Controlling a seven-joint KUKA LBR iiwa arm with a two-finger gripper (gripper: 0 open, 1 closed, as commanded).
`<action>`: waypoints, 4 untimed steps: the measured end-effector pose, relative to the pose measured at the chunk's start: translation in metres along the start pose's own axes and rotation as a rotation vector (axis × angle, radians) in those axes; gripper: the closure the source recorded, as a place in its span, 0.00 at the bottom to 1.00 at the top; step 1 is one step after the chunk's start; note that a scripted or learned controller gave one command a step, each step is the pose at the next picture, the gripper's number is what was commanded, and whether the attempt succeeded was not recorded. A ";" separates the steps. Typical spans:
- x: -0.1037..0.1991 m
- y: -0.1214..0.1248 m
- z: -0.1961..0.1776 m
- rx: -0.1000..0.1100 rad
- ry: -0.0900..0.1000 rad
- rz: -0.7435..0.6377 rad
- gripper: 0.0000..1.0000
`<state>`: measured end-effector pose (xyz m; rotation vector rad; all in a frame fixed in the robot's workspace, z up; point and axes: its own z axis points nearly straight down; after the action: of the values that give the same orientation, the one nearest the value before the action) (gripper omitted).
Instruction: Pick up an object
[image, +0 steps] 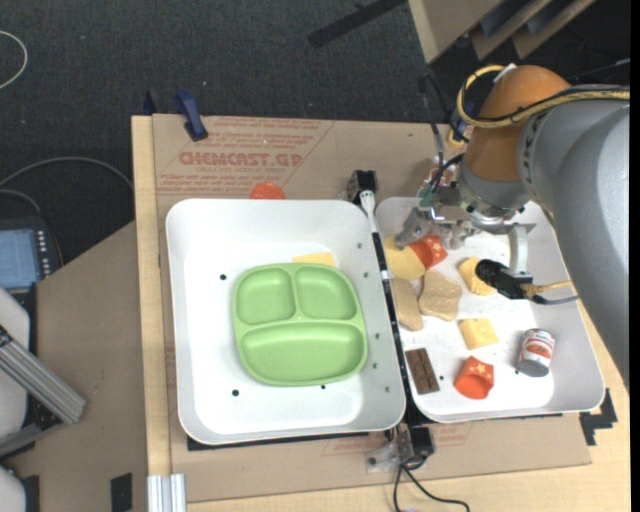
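A small red object (432, 250) lies in the far left part of the shallow white right bin (570, 395), directly under the hand (428, 236) and touching a rounded yellow piece (403, 263) on its left. The hand hangs low over this corner; whether it is wide, narrow or gripping the red object cannot be told. The grey arm with its orange band (505, 120) enters from the tabletop's right edge.

Nearer the bin's middle lie a tan bread-like slice (440, 296), a second tan piece (408, 312) along the left wall, and a yellow lump (472, 275) to the right. A pale yellow block (478, 332) sits near the centre. Toward the near rim lie a brown rectangular bar (421, 369), an orange-red pepper-shaped object (474, 376) and a red-and-white can (536, 352) on its side.

The shallow white left bin (200, 230) holds a green three-compartment plate (298, 325), with a flat pale yellow piece (314, 260) at its far edge. Both bins rest on the brown cardboard tabletop (240, 150). An orange disc (266, 191) lies behind the left bin, and a blue clip (190, 115) sits at the far left corner.
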<state>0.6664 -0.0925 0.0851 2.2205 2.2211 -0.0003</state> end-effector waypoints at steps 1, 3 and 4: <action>0.000 0.000 0.000 0.000 -0.001 -0.001 0.00; -0.003 0.000 0.000 0.000 -0.001 0.000 0.00; 0.001 0.000 0.000 0.001 0.000 0.000 0.00</action>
<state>0.6665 -0.0919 0.0851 2.2204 2.2214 -0.0015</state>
